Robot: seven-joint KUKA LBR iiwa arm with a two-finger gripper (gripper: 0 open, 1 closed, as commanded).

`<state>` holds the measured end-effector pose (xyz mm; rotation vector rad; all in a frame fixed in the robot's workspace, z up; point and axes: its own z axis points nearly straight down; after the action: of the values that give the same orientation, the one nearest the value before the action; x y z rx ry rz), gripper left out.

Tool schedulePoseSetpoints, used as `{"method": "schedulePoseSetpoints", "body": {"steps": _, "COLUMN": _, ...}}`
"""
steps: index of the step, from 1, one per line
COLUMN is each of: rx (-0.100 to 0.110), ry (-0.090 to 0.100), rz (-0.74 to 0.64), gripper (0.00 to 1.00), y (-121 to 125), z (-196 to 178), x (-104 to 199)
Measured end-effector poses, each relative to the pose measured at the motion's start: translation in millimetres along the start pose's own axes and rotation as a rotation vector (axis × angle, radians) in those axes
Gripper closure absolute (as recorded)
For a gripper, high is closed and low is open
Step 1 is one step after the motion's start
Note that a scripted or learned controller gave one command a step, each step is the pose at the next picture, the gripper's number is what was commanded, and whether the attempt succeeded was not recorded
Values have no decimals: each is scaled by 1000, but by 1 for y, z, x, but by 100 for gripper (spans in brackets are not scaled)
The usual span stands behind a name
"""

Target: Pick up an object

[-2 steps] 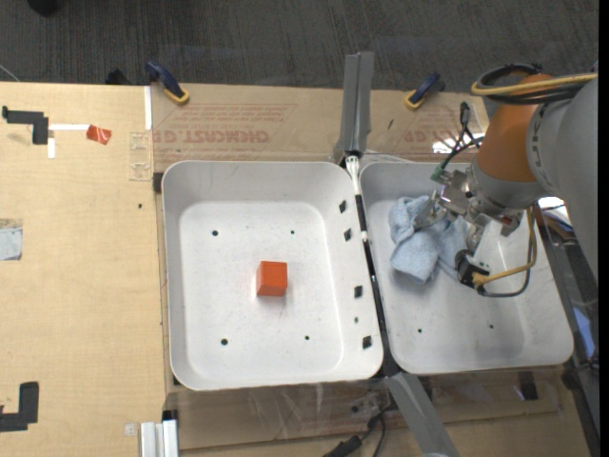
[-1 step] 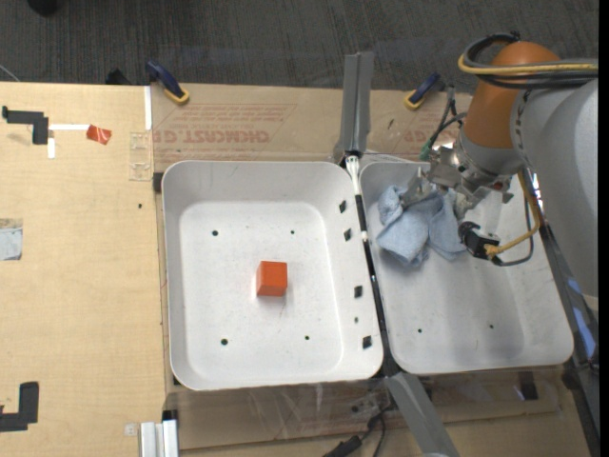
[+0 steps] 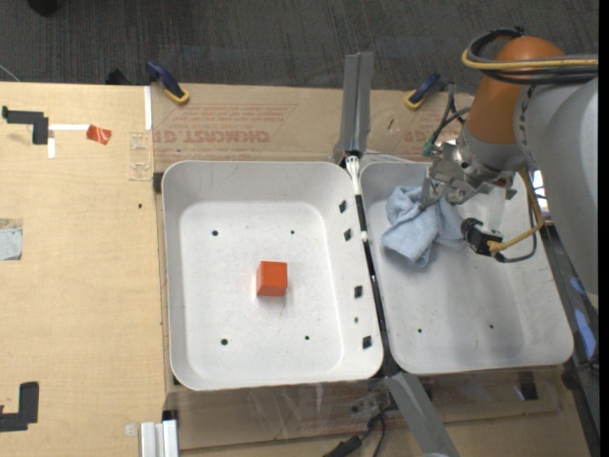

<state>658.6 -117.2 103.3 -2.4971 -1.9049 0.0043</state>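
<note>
The fingers (image 3: 440, 190) pinch a blue cloth (image 3: 414, 227) in the right bin (image 3: 476, 341); dark carpet (image 3: 238, 17) lies beyond the bench.

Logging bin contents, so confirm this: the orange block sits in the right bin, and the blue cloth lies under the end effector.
Wrong on one point: the camera view shows the orange block in the left bin, not the right. The blue cloth does lie under the end effector, in the right bin.

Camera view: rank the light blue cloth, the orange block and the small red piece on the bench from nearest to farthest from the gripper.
1. Light blue cloth, right bin, right at the gripper.
2. Orange block, left bin, middle.
3. Small red piece, on the bench, far left.
</note>
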Motion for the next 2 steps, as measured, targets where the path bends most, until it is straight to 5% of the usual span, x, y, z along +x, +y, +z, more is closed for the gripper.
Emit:
{"method": "schedulePoseSetpoints", "body": {"steps": 1, "rx": -2, "ry": 1, "rz": 4, "gripper": 100, "y": -10, "z": -88, "x": 37}}
{"method": "schedulePoseSetpoints", "body": {"steps": 2, "rx": -1, "ry": -1, "rz": -57, "gripper": 100, "y": -7, "z": -87, "x": 25}}
